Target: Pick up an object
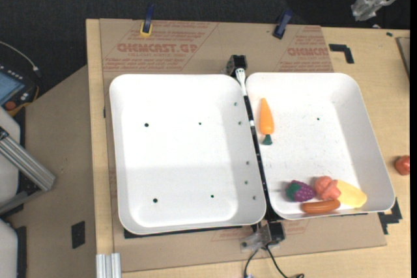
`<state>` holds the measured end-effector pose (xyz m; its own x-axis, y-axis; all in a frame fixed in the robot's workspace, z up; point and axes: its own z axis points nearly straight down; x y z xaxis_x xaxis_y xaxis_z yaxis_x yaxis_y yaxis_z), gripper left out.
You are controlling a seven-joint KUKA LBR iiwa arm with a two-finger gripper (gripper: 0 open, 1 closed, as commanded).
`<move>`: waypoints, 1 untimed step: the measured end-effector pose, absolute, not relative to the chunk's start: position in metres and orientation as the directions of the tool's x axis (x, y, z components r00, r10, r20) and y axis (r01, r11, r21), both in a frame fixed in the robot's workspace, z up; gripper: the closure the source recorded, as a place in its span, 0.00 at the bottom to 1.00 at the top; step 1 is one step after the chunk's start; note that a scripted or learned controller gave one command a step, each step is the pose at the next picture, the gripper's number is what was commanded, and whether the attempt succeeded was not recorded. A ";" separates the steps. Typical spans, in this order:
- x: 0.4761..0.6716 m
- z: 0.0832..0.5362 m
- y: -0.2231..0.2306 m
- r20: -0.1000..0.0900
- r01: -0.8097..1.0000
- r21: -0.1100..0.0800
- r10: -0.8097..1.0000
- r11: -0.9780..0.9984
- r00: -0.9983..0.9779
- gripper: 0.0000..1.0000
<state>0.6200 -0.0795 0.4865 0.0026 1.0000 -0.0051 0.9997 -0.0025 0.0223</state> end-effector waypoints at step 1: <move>0.617 0.536 -0.126 -0.005 1.000 0.011 1.000 -0.004 0.004 1.00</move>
